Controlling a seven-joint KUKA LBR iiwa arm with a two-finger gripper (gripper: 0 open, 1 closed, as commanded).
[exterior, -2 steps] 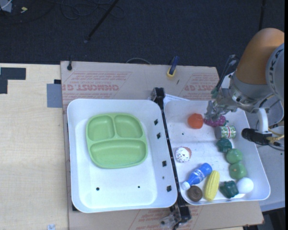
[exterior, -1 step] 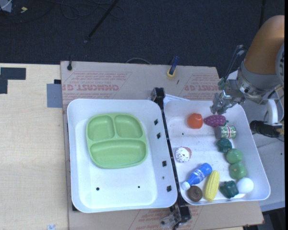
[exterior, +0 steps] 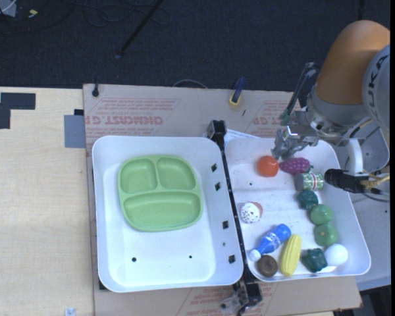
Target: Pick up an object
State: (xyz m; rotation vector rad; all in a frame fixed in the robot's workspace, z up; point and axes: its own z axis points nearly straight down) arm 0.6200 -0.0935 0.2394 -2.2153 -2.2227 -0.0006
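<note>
My gripper (exterior: 284,149) hangs low over the back of the right bin (exterior: 350,176), just above and between a red tomato (exterior: 268,166) and a purple bunch of grapes (exterior: 295,165). I see nothing in its grasp. Farther forward in the same bin lie a white speckled ball (exterior: 251,212), a blue bottle (exterior: 271,239), a yellow corn cob (exterior: 290,255) and a brown round piece (exterior: 268,265). Along the right wall sit a small green-and-white can (exterior: 313,181), a dark teal piece (exterior: 308,198), two green fruits (exterior: 320,214) and a white ball (exterior: 336,254).
The left bin (exterior: 112,242) holds a green divided plate (exterior: 160,193). A black divider (exterior: 227,196) separates the two bins. Both stand on brown cardboard (exterior: 151,114) on the bench. The arm's orange band (exterior: 352,58) rises at the upper right.
</note>
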